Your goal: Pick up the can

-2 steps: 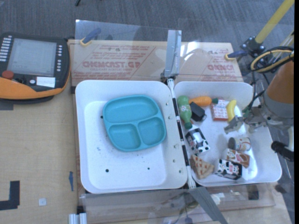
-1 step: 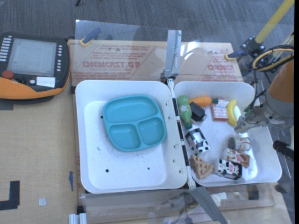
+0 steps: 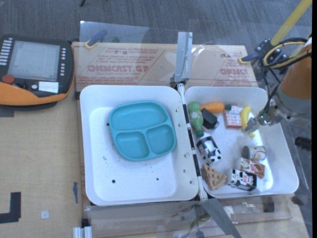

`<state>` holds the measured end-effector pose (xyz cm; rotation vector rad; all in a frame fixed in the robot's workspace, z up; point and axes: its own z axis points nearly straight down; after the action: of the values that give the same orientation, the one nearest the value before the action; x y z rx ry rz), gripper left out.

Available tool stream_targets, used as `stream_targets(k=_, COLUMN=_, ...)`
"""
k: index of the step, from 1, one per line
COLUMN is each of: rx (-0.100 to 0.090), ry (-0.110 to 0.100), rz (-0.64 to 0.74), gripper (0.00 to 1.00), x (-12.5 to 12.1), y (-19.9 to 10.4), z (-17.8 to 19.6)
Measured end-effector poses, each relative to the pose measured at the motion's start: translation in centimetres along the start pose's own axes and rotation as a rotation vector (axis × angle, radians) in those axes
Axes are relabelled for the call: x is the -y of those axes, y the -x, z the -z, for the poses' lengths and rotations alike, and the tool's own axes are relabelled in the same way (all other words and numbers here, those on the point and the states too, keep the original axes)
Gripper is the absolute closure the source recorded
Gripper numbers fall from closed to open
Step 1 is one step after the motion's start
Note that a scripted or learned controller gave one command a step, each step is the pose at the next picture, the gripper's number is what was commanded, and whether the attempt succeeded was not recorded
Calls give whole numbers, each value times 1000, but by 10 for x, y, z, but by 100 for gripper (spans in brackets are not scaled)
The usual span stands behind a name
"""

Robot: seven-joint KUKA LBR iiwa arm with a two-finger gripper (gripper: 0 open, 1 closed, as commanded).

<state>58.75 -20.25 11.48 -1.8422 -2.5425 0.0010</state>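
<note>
The can is a small pale cylinder with an orange-red end. It lies on its side in the right half of the right bin. My gripper hangs over the bin's upper right part, just right of a yellow banana and a short way behind the can. Nothing shows in its grasp. The grey arm with its orange band comes in from the right edge.
The right bin also holds a green bottle, a carrot, a pink box, a cow toy, a pizza slice and a printed carton. A teal divided plate lies in the left bin. A teach pendant sits far left.
</note>
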Motion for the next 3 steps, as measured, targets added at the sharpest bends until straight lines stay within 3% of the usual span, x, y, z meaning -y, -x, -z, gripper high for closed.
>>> stream_targets(k=1, rx=0, ry=0, rz=0, gripper=0, x=0, y=0, z=0)
stream_targets(k=2, rx=-7, ry=3, rz=30, gripper=0, x=46, y=-3, z=-25)
stream_targets(k=3, rx=-4, ry=3, rz=25, gripper=100, x=48, y=0, z=-18)
